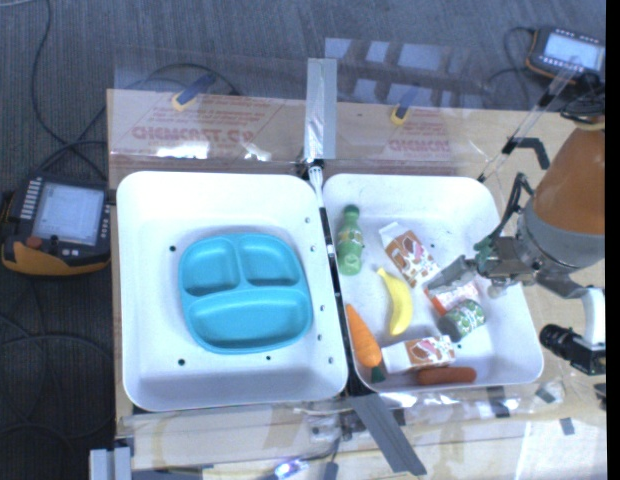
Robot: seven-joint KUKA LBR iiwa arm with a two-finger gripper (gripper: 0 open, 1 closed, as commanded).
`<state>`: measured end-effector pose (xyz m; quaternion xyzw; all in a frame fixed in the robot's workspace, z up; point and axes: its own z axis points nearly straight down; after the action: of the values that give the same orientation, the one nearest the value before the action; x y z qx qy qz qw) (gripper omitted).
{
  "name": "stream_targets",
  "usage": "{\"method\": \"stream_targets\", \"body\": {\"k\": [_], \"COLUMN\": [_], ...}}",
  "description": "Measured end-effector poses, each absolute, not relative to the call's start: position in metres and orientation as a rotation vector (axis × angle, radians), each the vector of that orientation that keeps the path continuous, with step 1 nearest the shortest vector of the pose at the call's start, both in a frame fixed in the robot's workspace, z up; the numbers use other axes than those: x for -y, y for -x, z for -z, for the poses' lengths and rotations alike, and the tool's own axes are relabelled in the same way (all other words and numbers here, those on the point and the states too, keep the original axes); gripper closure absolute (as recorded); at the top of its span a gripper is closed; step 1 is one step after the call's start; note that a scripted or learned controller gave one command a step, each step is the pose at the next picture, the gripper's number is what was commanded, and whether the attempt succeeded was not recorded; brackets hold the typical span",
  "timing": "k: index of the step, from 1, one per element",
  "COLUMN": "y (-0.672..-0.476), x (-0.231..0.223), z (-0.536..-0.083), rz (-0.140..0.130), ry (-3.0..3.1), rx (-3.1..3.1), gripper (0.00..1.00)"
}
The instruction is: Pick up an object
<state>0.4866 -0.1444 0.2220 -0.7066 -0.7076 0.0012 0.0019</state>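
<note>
The right bin (490, 203) holds several small items: a green bottle (349, 240), a red-and-white snack packet (410, 256), a banana (396, 303), a carrot (364, 338), a second packet (430, 351) and a red sausage (445, 375). A green can (466, 318) lies beside a crumpled red-and-white wrapper (454, 294). My gripper (460, 271) reaches in from the right, low over that wrapper and the can, at the bin's right side. Nothing can be seen lifted off the bin floor.
In the left bin (140, 268) lies a blue divided plate (245, 290). A metal divider (320, 118) runs between the bins. A teach pendant (55, 223) lies left of the bench, another (565, 53) at the top right. Cables cross the floor.
</note>
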Motion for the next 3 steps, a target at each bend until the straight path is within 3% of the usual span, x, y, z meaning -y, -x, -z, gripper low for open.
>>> {"method": "stream_targets", "body": {"k": [1,2,3], "y": [-0.540,-0.586,-0.626], "x": [0.121,0.110,0.116], "z": [-0.197,-0.101,-0.089], "rz": [-0.002,-0.002,-0.004], "ry": [1.940,2.009,1.823], "rx": [2.469,2.425,2.573], "gripper": [0.00,0.00,0.00]}}
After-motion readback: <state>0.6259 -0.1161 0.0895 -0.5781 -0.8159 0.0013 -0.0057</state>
